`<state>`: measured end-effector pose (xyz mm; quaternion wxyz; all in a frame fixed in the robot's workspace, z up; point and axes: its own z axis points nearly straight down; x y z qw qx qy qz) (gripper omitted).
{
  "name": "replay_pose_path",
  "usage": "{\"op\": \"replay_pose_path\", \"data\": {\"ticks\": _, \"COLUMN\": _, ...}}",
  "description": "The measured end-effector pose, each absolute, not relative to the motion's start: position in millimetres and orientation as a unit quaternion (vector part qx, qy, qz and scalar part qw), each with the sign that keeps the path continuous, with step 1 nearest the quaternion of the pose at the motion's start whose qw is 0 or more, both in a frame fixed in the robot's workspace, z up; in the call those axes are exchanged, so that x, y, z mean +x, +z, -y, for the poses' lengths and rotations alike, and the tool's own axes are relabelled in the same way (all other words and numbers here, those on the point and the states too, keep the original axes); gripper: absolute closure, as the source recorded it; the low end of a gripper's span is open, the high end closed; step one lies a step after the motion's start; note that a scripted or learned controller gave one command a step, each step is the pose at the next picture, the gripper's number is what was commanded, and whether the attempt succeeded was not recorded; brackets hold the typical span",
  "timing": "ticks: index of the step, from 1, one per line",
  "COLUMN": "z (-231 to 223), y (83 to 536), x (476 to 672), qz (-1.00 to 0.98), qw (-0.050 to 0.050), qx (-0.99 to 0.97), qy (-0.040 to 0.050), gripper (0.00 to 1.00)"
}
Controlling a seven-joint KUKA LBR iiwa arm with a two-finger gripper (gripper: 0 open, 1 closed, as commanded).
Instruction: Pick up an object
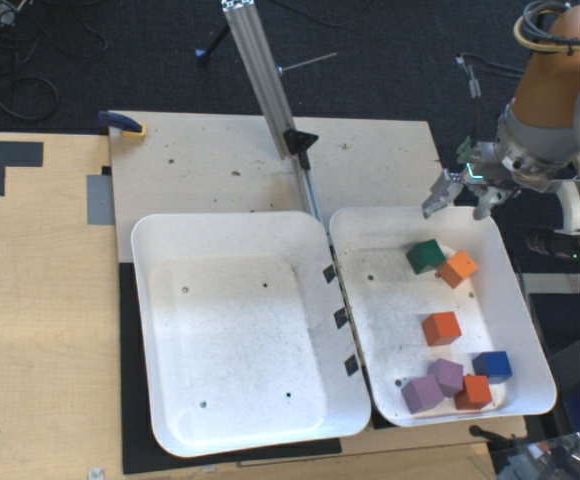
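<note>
Green block (426, 256) lies at upper part of right bin (536, 340), touching orange block (459, 268) at its 4 o'clock. End effector (464, 200) hovers at 1 o'clock from green block, over bin's far rim, fingers spread, nothing between them. Red block (441, 328) mid-bin. Purple blocks (434, 385), blue block (492, 365), another red block (474, 392) cluster at bin's 6 o'clock. Left bin (160, 268) at 9 o'clock on surface (210, 158).

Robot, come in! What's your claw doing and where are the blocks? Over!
Gripper open, holding nothing, above right bin's far rim. Nearest blocks: green cube, touching orange cube. Path down clear, nothing in the way.
</note>
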<state>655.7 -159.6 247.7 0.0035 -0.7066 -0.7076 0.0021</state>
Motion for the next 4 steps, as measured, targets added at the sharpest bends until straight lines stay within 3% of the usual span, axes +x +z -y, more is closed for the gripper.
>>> {"op": "replay_pose_path", "data": {"ticks": 1, "z": 159.2, "y": 250.6, "x": 656.6, "qz": 0.709, "qw": 0.001, "qx": -0.705, "qy": 0.0014, "gripper": 0.00}}
{"op": "replay_pose_path", "data": {"ticks": 2, "z": 151.2, "y": 200.2, "x": 660.8, "qz": 0.708, "qw": 0.003, "qx": -0.706, "qy": 0.0020, "gripper": 0.00}}
{"op": "replay_pose_path", "data": {"ticks": 3, "z": 150.4, "y": 153.3, "x": 652.4, "qz": 0.707, "qw": 0.003, "qx": -0.707, "qy": 0.0023, "gripper": 0.00}}
{"op": "replay_pose_path", "data": {"ticks": 4, "z": 154.4, "y": 116.8, "x": 658.3, "qz": 0.708, "qw": -0.003, "qx": -0.707, "qy": 0.0010, "gripper": 0.00}}
